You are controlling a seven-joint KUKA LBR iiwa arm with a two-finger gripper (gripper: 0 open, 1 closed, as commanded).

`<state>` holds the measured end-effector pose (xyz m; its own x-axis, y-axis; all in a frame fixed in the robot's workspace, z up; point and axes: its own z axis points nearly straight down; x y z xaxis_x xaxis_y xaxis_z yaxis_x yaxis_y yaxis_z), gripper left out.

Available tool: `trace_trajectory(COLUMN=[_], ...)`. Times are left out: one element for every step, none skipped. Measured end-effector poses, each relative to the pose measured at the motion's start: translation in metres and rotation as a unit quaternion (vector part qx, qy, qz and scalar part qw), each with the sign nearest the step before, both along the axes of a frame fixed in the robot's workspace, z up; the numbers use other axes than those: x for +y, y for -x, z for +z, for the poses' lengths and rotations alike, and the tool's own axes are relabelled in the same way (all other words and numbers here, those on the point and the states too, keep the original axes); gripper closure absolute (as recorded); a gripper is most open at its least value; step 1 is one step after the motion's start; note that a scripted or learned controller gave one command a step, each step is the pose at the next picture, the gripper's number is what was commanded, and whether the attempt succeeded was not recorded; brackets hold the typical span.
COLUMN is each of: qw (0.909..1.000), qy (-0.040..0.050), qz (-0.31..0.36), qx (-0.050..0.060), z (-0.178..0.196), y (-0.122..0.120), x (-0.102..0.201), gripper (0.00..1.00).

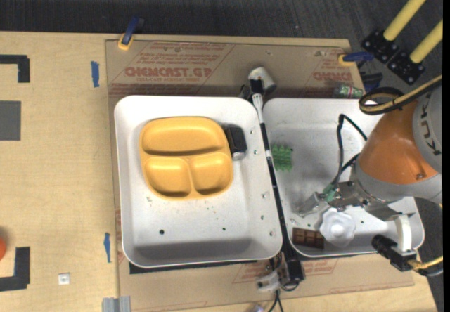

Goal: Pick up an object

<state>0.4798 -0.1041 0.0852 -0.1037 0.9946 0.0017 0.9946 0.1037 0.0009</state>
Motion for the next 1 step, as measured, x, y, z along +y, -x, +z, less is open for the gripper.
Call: trace_trajectory(qw=[1.0], qy=[-0.0009], qz=[0.0], qx=[-0.001], z=[0.0101], y=[-0.0009], x=[0.0011], gripper=[1.0])
